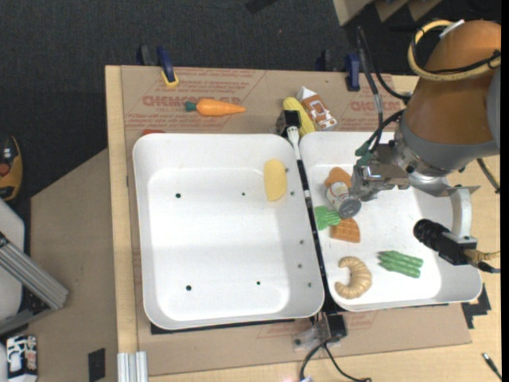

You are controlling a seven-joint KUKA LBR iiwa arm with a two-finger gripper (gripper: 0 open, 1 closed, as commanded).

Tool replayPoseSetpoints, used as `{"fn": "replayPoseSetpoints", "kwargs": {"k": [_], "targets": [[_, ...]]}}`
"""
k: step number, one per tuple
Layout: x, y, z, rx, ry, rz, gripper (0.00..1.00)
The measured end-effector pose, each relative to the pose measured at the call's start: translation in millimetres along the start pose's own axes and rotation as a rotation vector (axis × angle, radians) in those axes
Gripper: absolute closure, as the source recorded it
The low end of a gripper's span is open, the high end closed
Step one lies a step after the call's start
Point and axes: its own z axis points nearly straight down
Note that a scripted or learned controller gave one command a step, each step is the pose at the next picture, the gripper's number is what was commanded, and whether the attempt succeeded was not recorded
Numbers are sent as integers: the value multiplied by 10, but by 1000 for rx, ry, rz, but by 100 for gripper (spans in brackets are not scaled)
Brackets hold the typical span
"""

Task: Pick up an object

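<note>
My gripper (pixel 350 204) hangs low over the upper left part of the right bin (pixel 445 293). It sits among several toy foods. An orange piece (pixel 337 177) lies just behind it, a green piece (pixel 325 217) just to its left, and an orange wedge (pixel 346 231) just in front. A croissant (pixel 355 277) and a bunch of green beans (pixel 400 263) lie nearer the bin's front. The gripper's tip hides whatever is directly beneath it.
A pale yellow oval piece (pixel 275 180) lies in the left bin (pixel 159 213) near its right wall. Behind the bins on the bench are a carrot (pixel 216 108), a corn cob (pixel 297 112) and a small carton (pixel 320 111). A black fitting (pixel 440 240) on the arm overhangs the right bin's right side.
</note>
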Motion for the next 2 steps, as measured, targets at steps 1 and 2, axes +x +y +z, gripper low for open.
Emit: {"fn": "replayPoseSetpoints", "kwargs": {"k": [1, 2], "targets": [[902, 237, 325, 10, 1, -1, 100], [550, -182, 732, 20, -2, 13, 100]]}}
